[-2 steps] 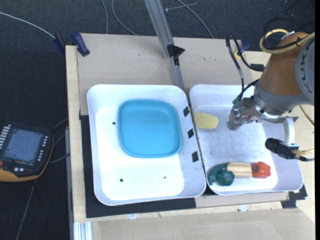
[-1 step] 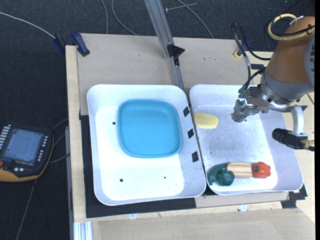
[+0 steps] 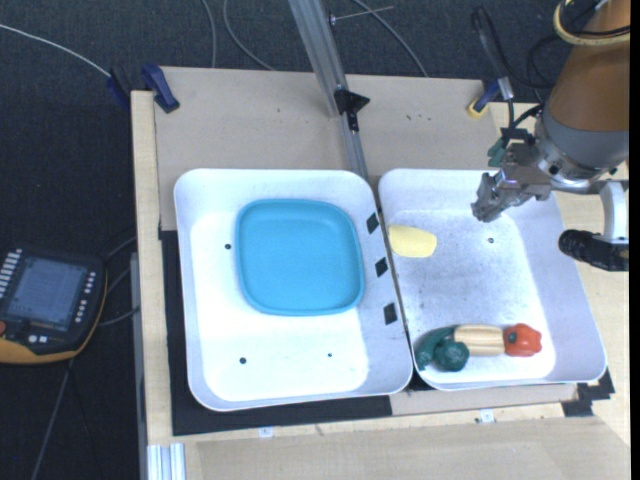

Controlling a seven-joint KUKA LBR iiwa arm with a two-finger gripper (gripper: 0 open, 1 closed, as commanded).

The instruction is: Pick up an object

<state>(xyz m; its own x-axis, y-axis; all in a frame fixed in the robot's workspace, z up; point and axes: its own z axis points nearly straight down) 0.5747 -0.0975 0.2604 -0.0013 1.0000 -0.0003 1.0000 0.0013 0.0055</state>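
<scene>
- We judge this the approach step: our hand [image 3: 492,206] hovers over the right bin's [image 3: 560,298] far end, grip state unclear.
- Nearest is the yellow piece [image 3: 412,241], by the left wall; next we must descend onto it.

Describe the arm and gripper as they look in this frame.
The arm is a fat rounded body, orange-brown above a grey wrist section, with a yellowish ring at the top. Thin dark cables run alongside the wrist. The gripper is small, grey metal, angular.

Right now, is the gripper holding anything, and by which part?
Nothing is held. The gripper is over the right bin's far end, apart from the yellow object.
</scene>
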